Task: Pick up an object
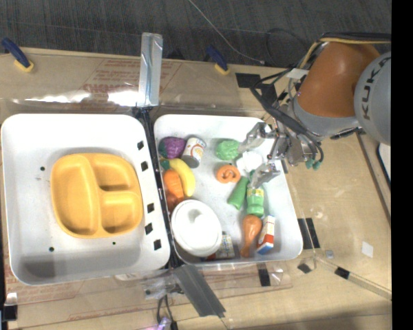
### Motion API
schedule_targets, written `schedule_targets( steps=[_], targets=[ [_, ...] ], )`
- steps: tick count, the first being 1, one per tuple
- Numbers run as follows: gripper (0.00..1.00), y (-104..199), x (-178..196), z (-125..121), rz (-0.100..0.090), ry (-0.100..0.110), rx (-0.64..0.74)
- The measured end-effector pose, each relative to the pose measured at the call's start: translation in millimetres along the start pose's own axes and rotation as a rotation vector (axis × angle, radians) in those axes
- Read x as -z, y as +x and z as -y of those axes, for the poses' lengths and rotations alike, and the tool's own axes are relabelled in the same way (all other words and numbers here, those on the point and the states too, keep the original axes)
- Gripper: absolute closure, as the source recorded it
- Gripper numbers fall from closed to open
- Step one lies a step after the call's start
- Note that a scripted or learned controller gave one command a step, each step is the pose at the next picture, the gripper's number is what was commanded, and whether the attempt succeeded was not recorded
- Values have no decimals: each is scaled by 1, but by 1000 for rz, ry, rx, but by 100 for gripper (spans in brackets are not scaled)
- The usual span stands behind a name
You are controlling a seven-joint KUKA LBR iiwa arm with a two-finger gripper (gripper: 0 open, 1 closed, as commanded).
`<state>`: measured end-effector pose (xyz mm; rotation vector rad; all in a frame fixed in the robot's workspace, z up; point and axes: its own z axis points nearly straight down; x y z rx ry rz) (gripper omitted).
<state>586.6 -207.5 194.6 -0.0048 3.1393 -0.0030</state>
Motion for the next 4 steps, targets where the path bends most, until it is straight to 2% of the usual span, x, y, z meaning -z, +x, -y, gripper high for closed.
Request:
schedule_targets(
  steps=[1, 2, 3, 4],
  targets=[
    [0, -21, -104, -1, -3, -3, 186],
    [0, -18, -102, -85, -2, -5, 117],
    [0, -22, -54, -33, 2, 0, -31],
    [0, -46, -85, -75, 0, 6, 61]
  ],
)
